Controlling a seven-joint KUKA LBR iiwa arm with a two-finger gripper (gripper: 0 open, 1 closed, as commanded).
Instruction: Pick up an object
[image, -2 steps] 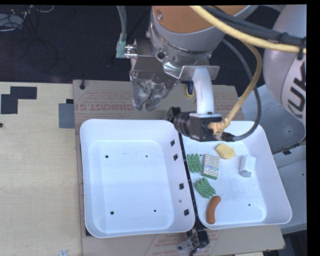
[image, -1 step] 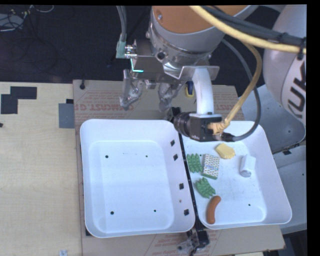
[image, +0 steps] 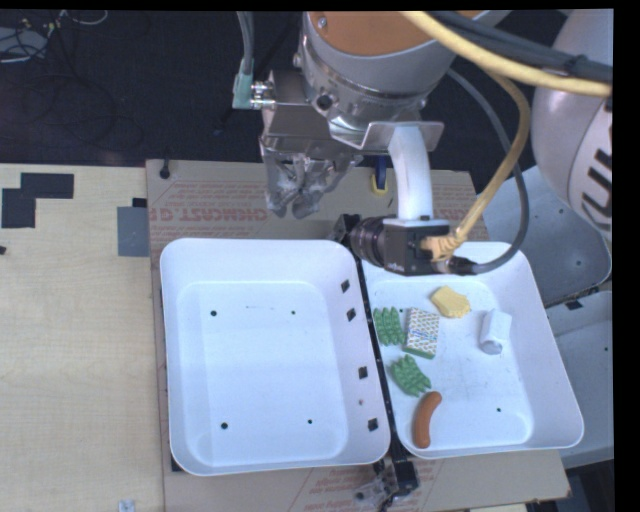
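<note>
- Nearest the camera, an orange-brown sausage-shaped piece (image: 427, 418) is seen lying in the right bin (image: 540, 400), close to its front edge.
- Just behind it, two green ridged pieces (image: 409, 375) and a green-and-white block (image: 422, 332) are grouped by the divider between the bins.
- Further back, a yellow piece (image: 451, 301) and a small white cylinder (image: 493, 331) are set apart from each other.
- The left bin (image: 180, 300) is seen beside it.
- Farthest, the gripper (image: 300, 192) is raised beyond the left bin's far rim; its fingers are blurred, so their spacing cannot be told, and nothing is seen held.
</note>
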